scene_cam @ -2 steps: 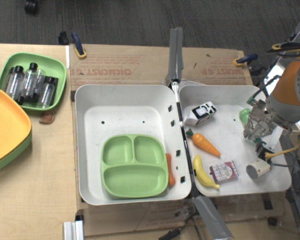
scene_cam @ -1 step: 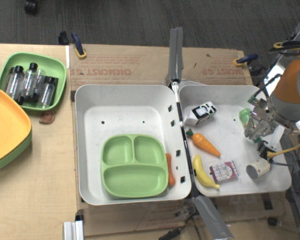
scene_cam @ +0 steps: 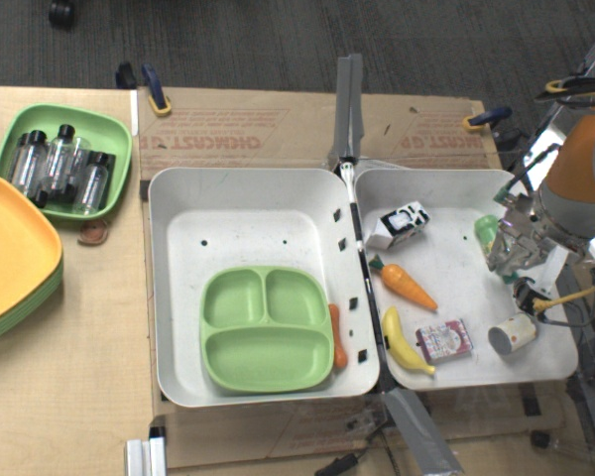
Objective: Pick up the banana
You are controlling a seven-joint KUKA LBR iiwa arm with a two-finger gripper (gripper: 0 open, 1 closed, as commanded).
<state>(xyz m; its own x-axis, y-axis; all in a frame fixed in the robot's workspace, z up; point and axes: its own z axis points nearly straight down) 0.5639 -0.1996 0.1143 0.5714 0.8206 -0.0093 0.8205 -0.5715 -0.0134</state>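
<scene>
Banana [scene_cam: 405, 343] lies at the lower left of the right bin [scene_cam: 446, 188], just beside a small pink packet [scene_cam: 444, 340], below the carrot [scene_cam: 409, 284]. The gripper [scene_cam: 511, 251] hangs over the bin's right edge, well apart from it; whether it's spread or pressed together, can't tell.

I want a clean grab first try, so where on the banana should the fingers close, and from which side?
Probably the banana's thick middle, from straight above, fingers closing across its narrow width. It lies flat, curved, close to the right bin's left wall, and the pink packet sits near its other side, so room is tight.
</scene>
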